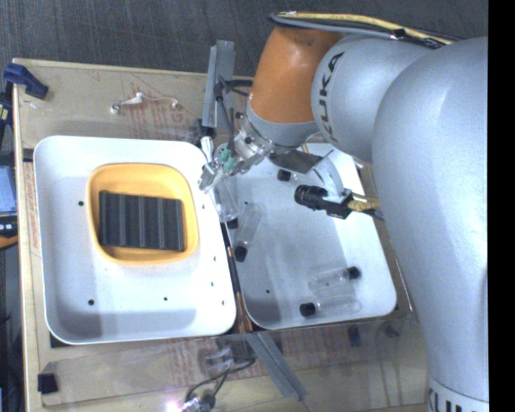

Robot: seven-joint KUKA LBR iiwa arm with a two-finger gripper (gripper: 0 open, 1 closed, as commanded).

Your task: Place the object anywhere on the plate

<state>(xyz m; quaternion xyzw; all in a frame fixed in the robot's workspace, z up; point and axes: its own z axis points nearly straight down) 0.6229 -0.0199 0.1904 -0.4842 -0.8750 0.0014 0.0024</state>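
Seemingly light, slick clear plastic tubes (333, 279) lay in the right bin (373, 303); grasp mid-body. Hand (219, 168) state: cannot tell.

Right bin (373, 303): upper and right parts covered by the arm (395, 118). Arm cut off at the lower edge. Gripper (219, 172): finger state not resolved. Clear items (330, 286) in right bin too faint to be identified.

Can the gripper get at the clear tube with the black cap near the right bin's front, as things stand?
Probably yes. The clear tube lies alone on the right bin floor, open from above; the gripper hangs near that bin's far-left corner.
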